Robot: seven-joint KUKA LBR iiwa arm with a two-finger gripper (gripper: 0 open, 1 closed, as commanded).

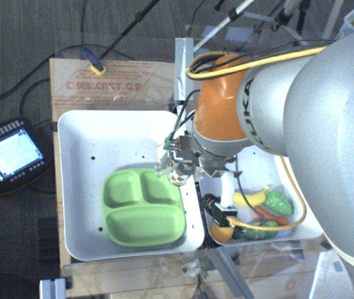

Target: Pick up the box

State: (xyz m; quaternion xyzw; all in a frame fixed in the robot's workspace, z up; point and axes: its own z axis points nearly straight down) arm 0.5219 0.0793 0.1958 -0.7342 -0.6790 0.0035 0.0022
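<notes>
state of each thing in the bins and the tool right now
green tray: lying flat in the left bin, compartments up
tool: over the divide between the bins, above the tray's far right corner
toy food: piled at the near end of the right bin

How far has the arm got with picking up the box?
Done: nothing I can confirm. In hand: the grey arm's gripper hangs at the left white bin's right edge, above the green three-compartment plastic tray. Left: I can't make out a box among the toy food in the right white bin, so the grasp and lift remain.
</notes>
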